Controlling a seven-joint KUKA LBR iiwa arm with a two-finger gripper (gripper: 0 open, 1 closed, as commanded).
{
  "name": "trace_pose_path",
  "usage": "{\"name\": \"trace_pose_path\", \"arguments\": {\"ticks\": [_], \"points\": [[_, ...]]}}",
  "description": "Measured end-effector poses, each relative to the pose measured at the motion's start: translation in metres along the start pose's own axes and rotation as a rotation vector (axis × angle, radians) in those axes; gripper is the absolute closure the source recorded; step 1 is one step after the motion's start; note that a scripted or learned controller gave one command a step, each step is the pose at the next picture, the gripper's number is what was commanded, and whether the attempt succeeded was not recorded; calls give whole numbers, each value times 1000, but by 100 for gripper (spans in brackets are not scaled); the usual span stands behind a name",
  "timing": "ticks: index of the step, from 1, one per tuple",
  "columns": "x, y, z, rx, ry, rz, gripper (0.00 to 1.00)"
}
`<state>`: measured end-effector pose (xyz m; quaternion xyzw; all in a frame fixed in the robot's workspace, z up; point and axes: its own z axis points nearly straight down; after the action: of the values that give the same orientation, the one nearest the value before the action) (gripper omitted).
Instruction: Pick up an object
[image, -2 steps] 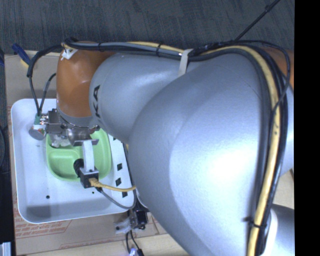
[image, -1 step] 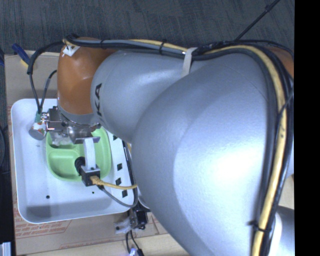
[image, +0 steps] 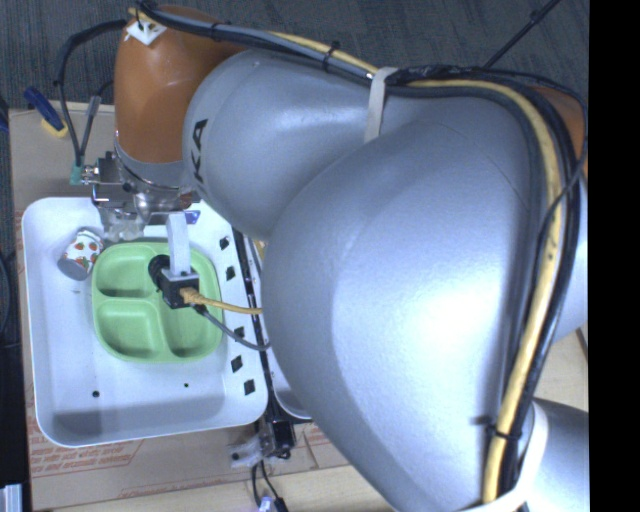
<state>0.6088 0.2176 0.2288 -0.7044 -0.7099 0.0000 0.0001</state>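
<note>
Grey carpet behind bench | white bin (image: 40, 330) holds green divided tray (image: 150, 330), small patterned cup (image: 78, 255) beside it | claw (image: 125, 225) above tray corner, state: I cannot tell | tray probably light, stiff, smooth; grip thin rim.

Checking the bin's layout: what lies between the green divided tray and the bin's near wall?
Bare white floor of the bin lies between green tray and near wall.

You saw shallow white plastic bin (image: 45, 330) sat on brown cardboard sheet (image: 80, 458); dark grey carpet (image: 40, 30) lay beyond.
</note>
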Motion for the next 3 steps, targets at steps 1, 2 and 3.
{"name": "trace_pose_path", "arguments": {"ticks": [1, 2, 3], "points": [[0, 47, -28, -1, 0, -1, 100], [0, 46, 51, 6, -3, 0, 100], [1, 47, 40, 5, -2, -6, 100]]}}
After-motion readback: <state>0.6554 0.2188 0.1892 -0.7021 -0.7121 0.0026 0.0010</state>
